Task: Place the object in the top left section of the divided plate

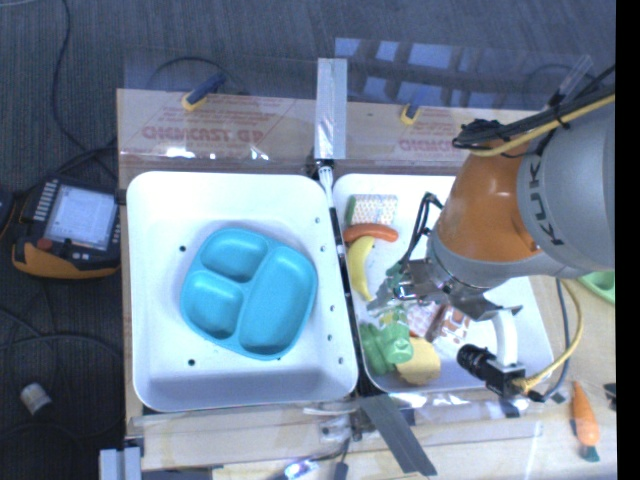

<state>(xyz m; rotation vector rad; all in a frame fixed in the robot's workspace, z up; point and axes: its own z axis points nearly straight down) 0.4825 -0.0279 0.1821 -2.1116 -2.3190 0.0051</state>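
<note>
Far left, off the bench, a handheld controller (68,230) with a lit screen lies on the dark floor, well apart from the work. Next comes the left bin (150,368), and in it sits the blue divided plate (248,290), turned at a slant, its three sections all bare; nothing lies in the top left section (232,253), so the placing itself is not yet done. A metal divider (340,268) runs between the two bins, and anything carried across must clear it. Just past it, in the right bin (540,338), the toy foods crowd together: a pale checkered block (372,210) at the top, a red-orange piece (372,234) beneath it, a yellow banana (358,266) along the bin's left wall, then a green item (385,346) touching a yellow lump (420,363) near the bottom edge. The gripper (425,293) hangs low over this pile, right above the green item, with the grey arm (560,198) and its orange band behind it. From this angle the wrist hides the gripper's tip, so I cannot tell whether it is released or clenched, nor whether it has anything. Which piece is the object is not certain; all of them lie in the right bin. By my reading the task is at the picking stage, with lift, crossing and release all left. A small orange carrot (585,418) lies on the bench at far right.
</note>
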